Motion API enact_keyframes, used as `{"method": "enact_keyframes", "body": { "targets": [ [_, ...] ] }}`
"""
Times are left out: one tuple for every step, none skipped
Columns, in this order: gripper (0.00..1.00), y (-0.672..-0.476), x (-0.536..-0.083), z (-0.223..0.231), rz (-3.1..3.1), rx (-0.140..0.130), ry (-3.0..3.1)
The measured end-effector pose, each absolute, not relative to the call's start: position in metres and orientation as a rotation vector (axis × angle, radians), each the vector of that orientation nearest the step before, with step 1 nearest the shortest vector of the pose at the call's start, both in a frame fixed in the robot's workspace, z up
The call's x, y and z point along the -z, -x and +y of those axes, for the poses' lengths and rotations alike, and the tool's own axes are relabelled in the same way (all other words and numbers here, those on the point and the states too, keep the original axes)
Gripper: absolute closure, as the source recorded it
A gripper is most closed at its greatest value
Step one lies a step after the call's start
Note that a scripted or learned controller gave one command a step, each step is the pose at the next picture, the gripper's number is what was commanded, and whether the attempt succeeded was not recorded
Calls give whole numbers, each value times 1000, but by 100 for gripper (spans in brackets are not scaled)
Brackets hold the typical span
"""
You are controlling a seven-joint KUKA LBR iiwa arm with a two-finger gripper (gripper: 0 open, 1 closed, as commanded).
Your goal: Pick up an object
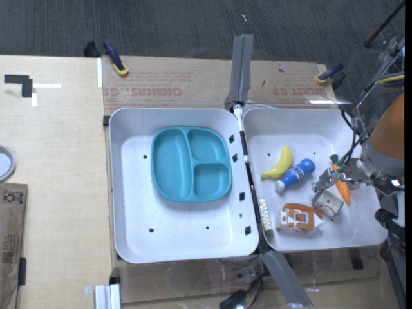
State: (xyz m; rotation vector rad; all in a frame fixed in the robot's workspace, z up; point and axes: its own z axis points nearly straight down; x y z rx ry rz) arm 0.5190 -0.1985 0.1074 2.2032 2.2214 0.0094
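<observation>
gripper [327,187] low in right white bin [302,239], finger opening cannot be told, nothing seen held | nearest: small white-and-orange cup [327,203] beside orange carrot [344,191] | advice: centre over one item, descend straight

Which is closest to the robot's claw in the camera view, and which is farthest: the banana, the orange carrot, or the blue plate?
Starting from the gripper:
1. Carrot, right beside it in the right bin.
2. Banana, further left in the same bin.
3. Blue plate, away in the left bin.
</observation>
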Motion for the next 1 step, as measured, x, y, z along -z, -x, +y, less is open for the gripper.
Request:
{"method": "enact_keyframes", "body": {
  "targets": [
    [100,-518,-115,-199,2221,-6,-2209]
  ]
}}
